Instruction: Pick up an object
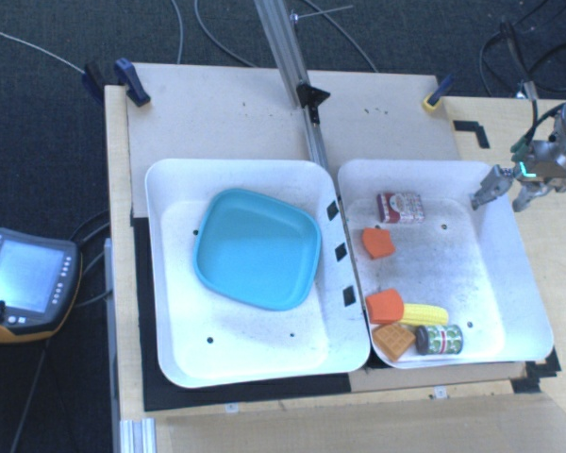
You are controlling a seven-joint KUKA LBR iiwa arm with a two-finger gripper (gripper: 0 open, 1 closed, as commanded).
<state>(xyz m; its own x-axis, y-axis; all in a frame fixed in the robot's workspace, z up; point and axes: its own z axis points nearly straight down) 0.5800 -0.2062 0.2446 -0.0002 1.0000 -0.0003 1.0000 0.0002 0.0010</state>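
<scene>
Surface [217, 102]: pale board, centre of frame, carrying 2 shallow white bins side by side.

Left bin [170, 347]: centre-left of frame. Contents: 1 blue plate [258, 248], rounded-square, lying flat at the bin's middle.

Right bin [509, 291]: centre-right of frame. Contents: 6 small objects, all in its left half.
- 1 red-and-white packet [400, 208], upper left of the bin.
- 1 orange block [378, 243], just below the packet, apart from it.
- 1 red-orange block [385, 306], lower left.
- 1 yellow corn cob [424, 314], just right of that block, touching it.
- 1 tan waffle piece [393, 341], at the bin's lower left corner.
- 1 dark can [440, 340], on its side, just beside the waffle.

Pincer [506, 192]: right edge of frame, over the right bin's upper right rim. Fingers spread apart, released, nothing between them. Well apart from all 6 objects.

Off-surface: 1 handheld screen pendant [24, 281], left edge of frame.
</scene>
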